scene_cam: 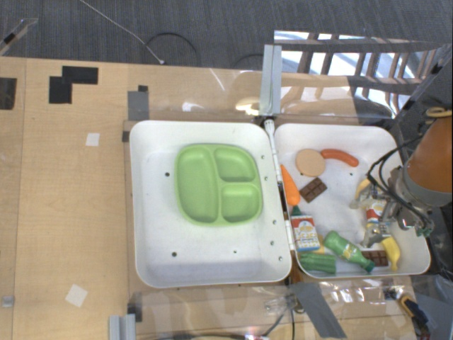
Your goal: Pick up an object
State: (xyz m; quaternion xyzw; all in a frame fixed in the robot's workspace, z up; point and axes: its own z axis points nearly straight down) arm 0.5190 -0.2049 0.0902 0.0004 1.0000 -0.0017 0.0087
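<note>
The right bin (340, 134) holds several toy foods: a tan round cookie (309, 162), an orange-red sausage (340, 157), a carrot (289, 185) along the left wall, a brown chocolate bar (312, 189), a small carton (304, 232), a green bottle (347, 250), a dark green cucumber (316, 262) and a yellow banana (391, 252). My gripper (375, 222) is low over the bin's right side, just above the banana and right of the bottle. The arm's wrist covers the spot under it, and a small red and white item shows beside it.
The left bin (152, 261) holds a green divided plate (216, 184) in its middle. A metal post (270, 80) stands behind the seam between the bins. Cables loop around the wrist at the right bin's right wall.
</note>
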